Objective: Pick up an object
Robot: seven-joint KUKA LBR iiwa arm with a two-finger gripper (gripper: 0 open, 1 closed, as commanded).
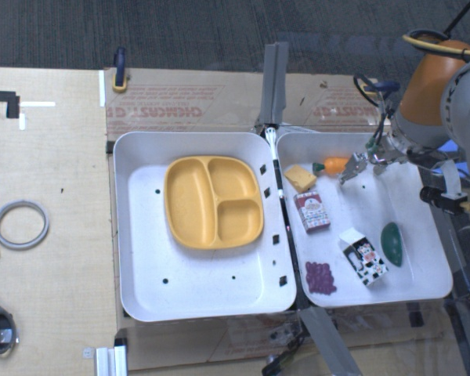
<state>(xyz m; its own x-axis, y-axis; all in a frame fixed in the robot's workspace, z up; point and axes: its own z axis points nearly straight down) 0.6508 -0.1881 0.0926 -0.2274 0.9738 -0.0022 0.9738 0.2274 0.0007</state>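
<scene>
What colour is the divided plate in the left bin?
Yellow-orange all over; the divided plate shows plainly in the camera view, lying in the left bin.

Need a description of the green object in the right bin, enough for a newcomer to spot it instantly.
Take the right white bin. Near its right wall, just right of the black-and-white carton, lies the green object. It is a dark green, smooth oval, the only green item in that bin.

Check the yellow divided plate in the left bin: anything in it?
Empty. The yellow divided plate lies flat in the left bin, and all three compartments show bare yellow.
</scene>
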